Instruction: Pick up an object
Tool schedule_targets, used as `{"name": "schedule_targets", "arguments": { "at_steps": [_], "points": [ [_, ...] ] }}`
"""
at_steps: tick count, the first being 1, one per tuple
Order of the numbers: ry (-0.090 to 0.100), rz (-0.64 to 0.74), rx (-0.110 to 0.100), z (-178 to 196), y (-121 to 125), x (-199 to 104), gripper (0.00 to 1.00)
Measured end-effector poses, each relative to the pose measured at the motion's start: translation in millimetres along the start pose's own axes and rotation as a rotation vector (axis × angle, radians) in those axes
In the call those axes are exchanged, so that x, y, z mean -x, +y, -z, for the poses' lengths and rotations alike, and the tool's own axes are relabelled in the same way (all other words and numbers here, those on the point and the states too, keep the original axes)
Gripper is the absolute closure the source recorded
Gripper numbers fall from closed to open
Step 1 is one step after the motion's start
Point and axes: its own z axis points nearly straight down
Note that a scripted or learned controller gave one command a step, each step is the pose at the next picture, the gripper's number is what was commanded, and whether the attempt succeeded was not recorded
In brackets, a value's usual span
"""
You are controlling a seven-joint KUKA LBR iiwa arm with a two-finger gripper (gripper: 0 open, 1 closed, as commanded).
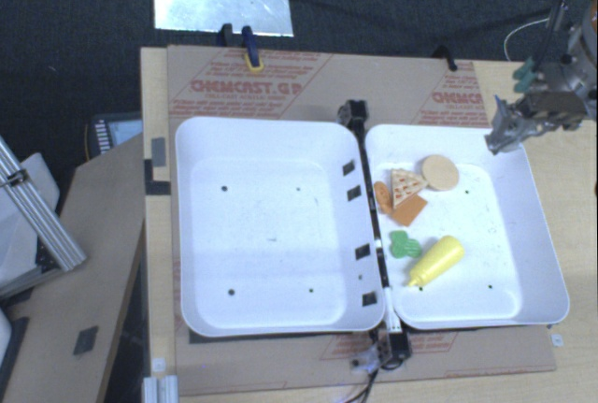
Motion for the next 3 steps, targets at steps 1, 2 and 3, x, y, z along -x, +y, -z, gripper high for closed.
{"name": "schedule_targets", "arguments": {
  "at_steps": [1,2,3],
  "points": [
    [0.001,0.001,-0.010,61,1,-100,1.00],
    [-0.001,0.000,-0.025,-4,0,-203,1.00],
    [-0.001,-0.015,-0.009,60,87,-189,1.00]
  ]
}}
